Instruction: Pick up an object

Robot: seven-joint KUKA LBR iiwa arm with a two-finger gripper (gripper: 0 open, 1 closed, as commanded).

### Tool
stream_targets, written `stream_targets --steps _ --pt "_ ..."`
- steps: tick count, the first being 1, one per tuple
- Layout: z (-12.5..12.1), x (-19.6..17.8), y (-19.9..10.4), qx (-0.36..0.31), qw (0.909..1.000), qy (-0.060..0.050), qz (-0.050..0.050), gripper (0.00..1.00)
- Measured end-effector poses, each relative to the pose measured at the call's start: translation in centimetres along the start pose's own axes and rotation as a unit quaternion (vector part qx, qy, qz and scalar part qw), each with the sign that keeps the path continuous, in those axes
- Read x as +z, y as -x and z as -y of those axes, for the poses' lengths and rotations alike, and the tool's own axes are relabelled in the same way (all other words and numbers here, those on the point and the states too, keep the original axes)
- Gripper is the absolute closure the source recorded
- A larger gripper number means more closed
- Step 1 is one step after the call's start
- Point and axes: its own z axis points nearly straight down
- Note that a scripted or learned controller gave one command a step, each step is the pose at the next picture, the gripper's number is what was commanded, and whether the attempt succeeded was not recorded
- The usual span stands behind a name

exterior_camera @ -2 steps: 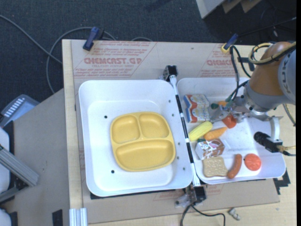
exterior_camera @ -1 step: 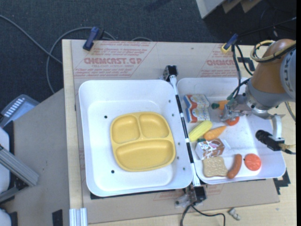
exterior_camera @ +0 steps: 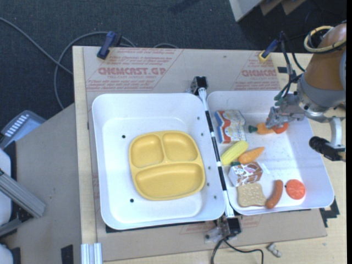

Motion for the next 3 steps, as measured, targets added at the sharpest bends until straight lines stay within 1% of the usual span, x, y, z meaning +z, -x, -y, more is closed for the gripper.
stream_targets --steps 1,2,3 --pt "0.0 0.0 0.0 0.0 1.0 -0.001 0.0 0.0" --pt "-0.4 5.9 3.2 0.0 1.0 0.004 0.001 0.0" --pt "-4.6 6.4 -0.2 0.0 1.0 0.001 0.0 0.0"
